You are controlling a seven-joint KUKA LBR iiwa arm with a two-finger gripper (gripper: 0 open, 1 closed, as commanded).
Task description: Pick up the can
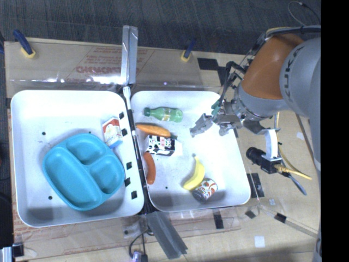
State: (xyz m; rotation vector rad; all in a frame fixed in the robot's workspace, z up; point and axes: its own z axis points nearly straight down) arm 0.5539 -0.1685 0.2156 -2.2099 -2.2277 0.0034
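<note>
The can [205, 189], with a red, white and dark label, lies on its side in the front right corner of the right bin [232, 198]. It touches the lower end of a yellow banana [195, 176]. My gripper [199, 125] hangs over the right side of the same bin, well behind the can and apart from it. Nothing shows in the gripper. The grey arm with its orange band [267, 72] reaches in from the right.
The right bin also holds a green bottle [163, 113], an orange carrot-like piece [153, 130], a black and white box [160, 145] and a sausage [150, 168]. In the left bin [22, 146] sit a blue divided tray [83, 171] and a red and white container [112, 131].
</note>
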